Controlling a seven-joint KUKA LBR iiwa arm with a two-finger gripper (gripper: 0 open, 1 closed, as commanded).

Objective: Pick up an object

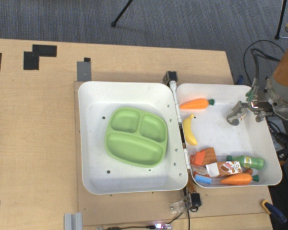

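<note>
The pincer (236, 115) hovers over the right bin (216, 128), its grip impossible to judge from here, with the carrot (196, 104) and banana (189, 131) lying beside it.

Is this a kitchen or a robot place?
Probably a robot lab, not a kitchen. A robot arm with a gripper reaches over white bins on a wooden bench. The carrot and banana look like toys.
</note>
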